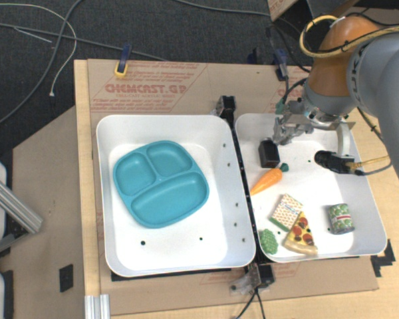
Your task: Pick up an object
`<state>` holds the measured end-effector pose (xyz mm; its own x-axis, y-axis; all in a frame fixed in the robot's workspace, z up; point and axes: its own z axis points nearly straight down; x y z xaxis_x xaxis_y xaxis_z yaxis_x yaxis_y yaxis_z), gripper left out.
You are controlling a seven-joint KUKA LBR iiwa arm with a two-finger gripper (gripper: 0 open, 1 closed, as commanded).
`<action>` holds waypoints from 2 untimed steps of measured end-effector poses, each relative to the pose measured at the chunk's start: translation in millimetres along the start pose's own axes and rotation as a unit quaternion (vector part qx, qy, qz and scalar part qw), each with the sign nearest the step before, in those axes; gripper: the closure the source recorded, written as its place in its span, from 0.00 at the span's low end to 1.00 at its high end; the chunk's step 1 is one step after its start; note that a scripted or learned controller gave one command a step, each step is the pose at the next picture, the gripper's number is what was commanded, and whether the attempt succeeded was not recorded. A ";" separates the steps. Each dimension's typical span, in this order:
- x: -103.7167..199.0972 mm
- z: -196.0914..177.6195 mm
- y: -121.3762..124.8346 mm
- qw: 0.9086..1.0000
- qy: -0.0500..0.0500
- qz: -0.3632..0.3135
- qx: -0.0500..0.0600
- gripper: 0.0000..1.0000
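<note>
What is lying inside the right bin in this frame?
In the right bin: carrot, cracker box, pizza slice, green can, green leafy piece. The gripper covers the floor beneath it.

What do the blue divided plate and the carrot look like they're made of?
Blue plate: probably molded plastic, matte with a soft sheen, uniform color, rounded compartment ridges. Carrot: likely a plastic toy, smooth even orange with a green tip; foam or rubber can't be excluded.

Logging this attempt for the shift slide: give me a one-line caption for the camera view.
Arm's pincer low in the right bin above a toy carrot; blue divided plate in the left bin.
</note>
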<state>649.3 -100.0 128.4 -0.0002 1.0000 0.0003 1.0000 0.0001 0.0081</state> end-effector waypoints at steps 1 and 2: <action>3.5 -45.1 4.6 1.000 0.000 -0.001 0.001 1.00; 3.7 -79.2 6.3 1.000 0.000 0.000 0.001 1.00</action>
<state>654.9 -96.3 207.6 -0.0011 1.0000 -0.0003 1.0000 0.0011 0.0057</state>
